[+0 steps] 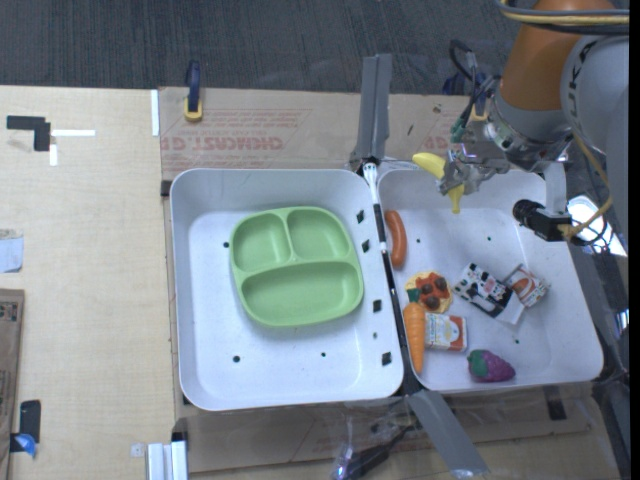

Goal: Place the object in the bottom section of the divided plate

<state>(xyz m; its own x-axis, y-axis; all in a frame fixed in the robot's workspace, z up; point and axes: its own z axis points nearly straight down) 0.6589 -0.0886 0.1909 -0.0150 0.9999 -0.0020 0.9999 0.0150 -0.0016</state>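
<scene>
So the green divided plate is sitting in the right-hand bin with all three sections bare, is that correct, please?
Not quite: the green divided plate sits in the left-hand bin, as the camera view shows. Its three sections are indeed bare.

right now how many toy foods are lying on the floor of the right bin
6 lying there: hot dog by the left wall, pizza slice, carrot, small packet, purple piece at front, wrapped snack. The gripper holds a banana above.

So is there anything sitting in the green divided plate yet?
No, all three sections of the green divided plate are bare; the toy foods, like the carrot, lie in the right bin.
</scene>
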